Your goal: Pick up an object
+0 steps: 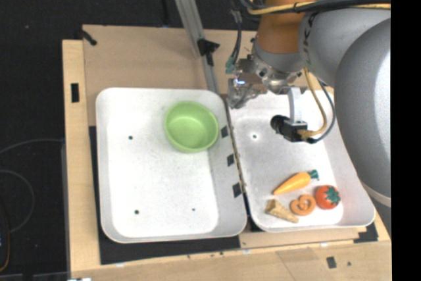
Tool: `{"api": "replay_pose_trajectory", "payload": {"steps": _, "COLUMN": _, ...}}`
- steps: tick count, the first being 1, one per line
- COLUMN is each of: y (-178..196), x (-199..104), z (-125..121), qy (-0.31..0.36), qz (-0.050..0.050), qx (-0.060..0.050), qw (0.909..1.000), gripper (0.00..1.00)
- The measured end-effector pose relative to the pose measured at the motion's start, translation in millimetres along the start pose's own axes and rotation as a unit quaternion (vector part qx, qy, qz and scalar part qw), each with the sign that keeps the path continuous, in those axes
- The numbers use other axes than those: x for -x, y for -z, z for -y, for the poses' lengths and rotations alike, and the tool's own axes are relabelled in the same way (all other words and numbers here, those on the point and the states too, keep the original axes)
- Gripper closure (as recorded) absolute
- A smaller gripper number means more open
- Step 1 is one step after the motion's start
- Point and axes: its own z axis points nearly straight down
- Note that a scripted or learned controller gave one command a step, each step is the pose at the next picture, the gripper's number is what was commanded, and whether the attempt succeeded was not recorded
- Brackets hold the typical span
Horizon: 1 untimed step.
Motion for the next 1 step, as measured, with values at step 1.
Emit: {"api": "replay_pose_trajectory", "payload": {"steps": 1, "y": -5.1, "x": -49.4, "z": -5.4, "qy": 0.000, "qz": 0.000, "qx": 0.000, "qw": 1.0000, "gripper": 1.00}}
